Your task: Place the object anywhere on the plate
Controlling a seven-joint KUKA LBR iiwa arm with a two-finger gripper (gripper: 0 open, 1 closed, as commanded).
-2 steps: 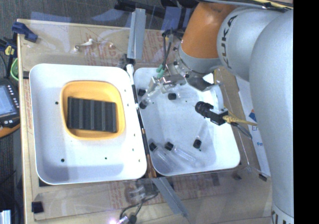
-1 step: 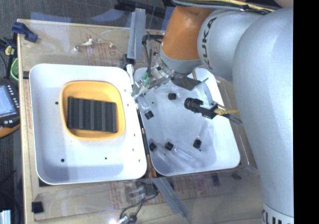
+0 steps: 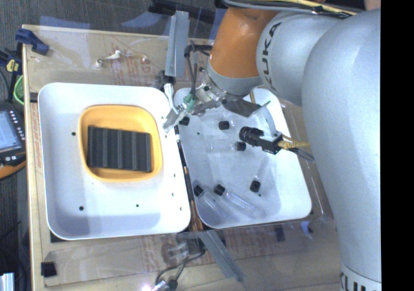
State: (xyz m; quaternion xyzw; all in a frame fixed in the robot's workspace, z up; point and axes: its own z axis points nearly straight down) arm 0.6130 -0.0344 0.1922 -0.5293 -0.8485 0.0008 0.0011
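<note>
A: What did the arm [image 3: 304, 57] hide?

B: It covered the far right corner of the right bin [image 3: 294, 202] and ran off the top and bottom edges of the view.

A: And the gripper [image 3: 184, 112]?

B: It was small and blurred above that bin's left wall; its tip was a tangle of shiny bits.

A: The dark pieces [image 3: 218, 189] in that bin?

B: Too small to name. Left of the left bin [image 3: 116, 218], a handset [image 3: 10, 134] was cut off by the edge.
</note>
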